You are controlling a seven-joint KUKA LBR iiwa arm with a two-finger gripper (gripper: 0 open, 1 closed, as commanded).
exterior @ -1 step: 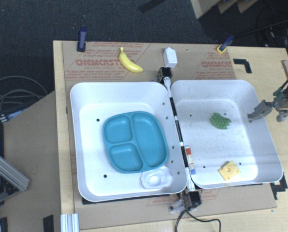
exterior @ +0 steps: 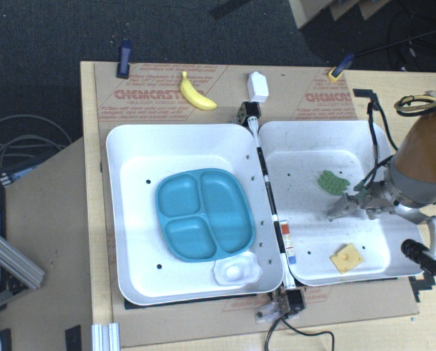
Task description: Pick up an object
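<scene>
At the bottom of the frame, a small clear moulded plastic piece (exterior: 235,270) with a round dome lies on the near rim of the left bin (exterior: 130,159), just below a turquoise plastic plate (exterior: 203,214) with rounded corners and three smooth compartments. In the lower part of the right bin (exterior: 306,145) sits a small tan block (exterior: 347,257), roughly square and porous-looking like a cracker or sponge. Both bins are shallow, glossy white, with rounded corners; a black strip with a red-and-blue label, too small to read, runs between them.

Further up, at the right edge, the grey arm with its orange band reaches into the right bin. The gripper (exterior: 342,208) hangs low over the bin floor, just below a green leafy-looking object (exterior: 333,182); whether the jaws are spread or pressed together cannot be told.

Beyond the bins, the bench (exterior: 159,93) is brown cardboard printed "CHEMCAST" in red. A yellow banana (exterior: 196,95) lies on it at upper left.
</scene>
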